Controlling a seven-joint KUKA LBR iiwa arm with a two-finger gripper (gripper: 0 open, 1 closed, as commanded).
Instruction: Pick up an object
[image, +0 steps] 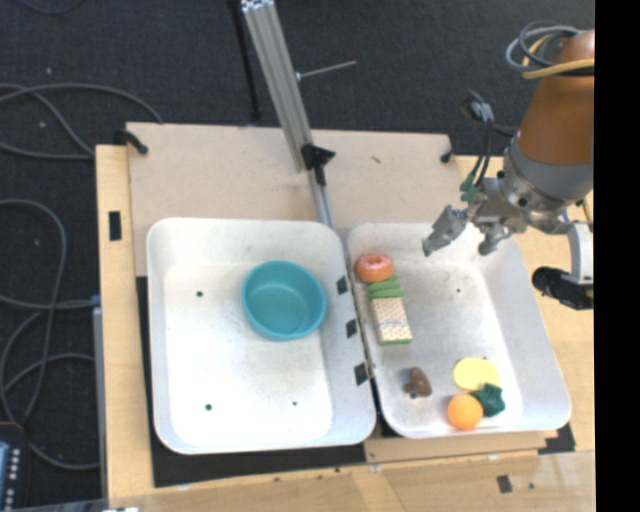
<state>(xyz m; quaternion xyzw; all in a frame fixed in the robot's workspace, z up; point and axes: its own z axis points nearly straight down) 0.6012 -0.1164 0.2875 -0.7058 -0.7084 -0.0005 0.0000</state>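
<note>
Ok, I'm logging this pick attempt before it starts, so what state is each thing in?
gripper: open, above the right bin's far edge, holding nothing
teal bowl: upright in the left bin
doughnut: lying flat by the right bin's left wall
sponge: flat, next to the doughnut
orange ball: resting at the near edge
</note>
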